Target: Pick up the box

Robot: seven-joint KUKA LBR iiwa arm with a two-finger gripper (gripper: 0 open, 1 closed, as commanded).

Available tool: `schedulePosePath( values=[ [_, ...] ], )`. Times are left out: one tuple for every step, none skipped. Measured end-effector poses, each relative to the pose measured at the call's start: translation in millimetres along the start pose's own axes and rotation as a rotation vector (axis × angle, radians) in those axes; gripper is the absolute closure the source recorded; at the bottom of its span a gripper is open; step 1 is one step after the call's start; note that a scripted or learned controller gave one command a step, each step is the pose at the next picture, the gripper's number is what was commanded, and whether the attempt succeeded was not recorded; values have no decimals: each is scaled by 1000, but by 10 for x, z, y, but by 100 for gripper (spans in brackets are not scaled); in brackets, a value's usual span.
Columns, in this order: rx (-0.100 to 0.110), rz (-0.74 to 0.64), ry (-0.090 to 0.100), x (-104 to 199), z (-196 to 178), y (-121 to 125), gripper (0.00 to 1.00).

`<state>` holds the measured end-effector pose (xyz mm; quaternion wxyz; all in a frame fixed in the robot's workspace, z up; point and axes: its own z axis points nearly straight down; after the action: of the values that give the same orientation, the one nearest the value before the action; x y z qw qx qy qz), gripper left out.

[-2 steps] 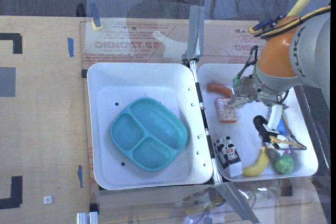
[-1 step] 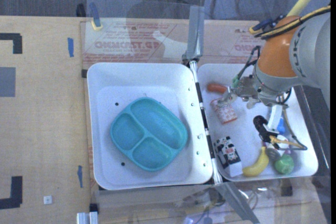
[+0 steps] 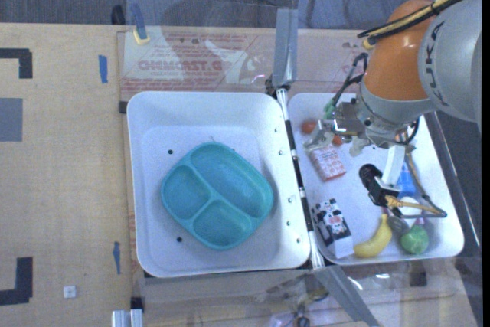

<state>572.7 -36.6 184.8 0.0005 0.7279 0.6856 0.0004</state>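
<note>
The box [image 3: 334, 224], printed black and white, lies in the right bin [image 3: 448, 241], just beside a banana [image 3: 375, 239]. We see the hand [image 3: 334, 131] well apart, above a red packet [image 3: 328, 162]; its grip state we cannot tell.

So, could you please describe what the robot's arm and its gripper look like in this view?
The arm is a thick, rounded grey body with dark KUKA lettering on its side and a glossy orange band above the wrist. Yellow and black cables run along its upper side toward the top right corner. Below the band a grey round flange carries the gripper, a small dark metal assembly with thin wires around it.
</note>
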Motion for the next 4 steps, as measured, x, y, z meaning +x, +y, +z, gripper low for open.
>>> schedulePosePath(
  values=[
    [3, -71, 0, -671, 859, -82, 0],
    [-11, -89, -2, -607, 959, -284, 0],
    [-5, -3, -2, -794, 973, 606, 0],
    [-9, -6, -4, -780, 859, 620, 100]
  ],
)
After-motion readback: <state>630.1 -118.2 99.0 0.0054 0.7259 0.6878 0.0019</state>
